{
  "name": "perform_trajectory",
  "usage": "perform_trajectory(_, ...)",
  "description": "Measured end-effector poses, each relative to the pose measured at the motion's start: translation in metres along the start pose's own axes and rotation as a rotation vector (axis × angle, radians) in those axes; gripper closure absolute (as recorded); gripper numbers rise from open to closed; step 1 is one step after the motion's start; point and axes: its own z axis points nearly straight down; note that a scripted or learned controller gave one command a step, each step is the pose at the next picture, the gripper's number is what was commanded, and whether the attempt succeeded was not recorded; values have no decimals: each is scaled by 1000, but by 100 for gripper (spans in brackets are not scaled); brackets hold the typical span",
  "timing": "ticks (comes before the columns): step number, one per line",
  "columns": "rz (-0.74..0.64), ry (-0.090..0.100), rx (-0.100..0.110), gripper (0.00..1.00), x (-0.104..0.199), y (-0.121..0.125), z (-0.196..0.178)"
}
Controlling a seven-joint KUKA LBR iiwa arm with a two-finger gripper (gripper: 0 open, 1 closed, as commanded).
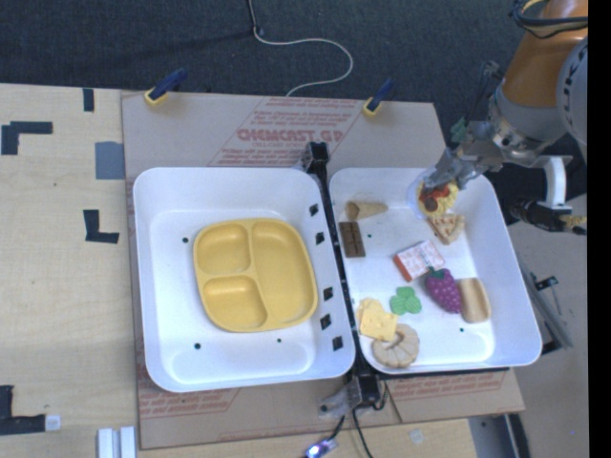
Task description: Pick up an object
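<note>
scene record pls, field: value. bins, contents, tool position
left bin: holds yellow divided plate
right bin: toy foods, including purple grapes, bread roll, green piece, cheese, cookie, chocolate bar, red-and-white packet
tool: over right bin's far right corner, just above a red-and-yellow item
grasp: cannot tell
arm: enters from the right
</note>
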Motion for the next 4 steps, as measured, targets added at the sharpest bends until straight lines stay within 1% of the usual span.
perform_trajectory(1,-3,1,2,100,47,-20,-9)
perform_trajectory(2,-6,2,3,100,108,-31,-4)
perform_trajectory(3,-3,1,4,100,145,-59,-7)
perform_trajectory(4,-1,0,3,100,141,-53,6)
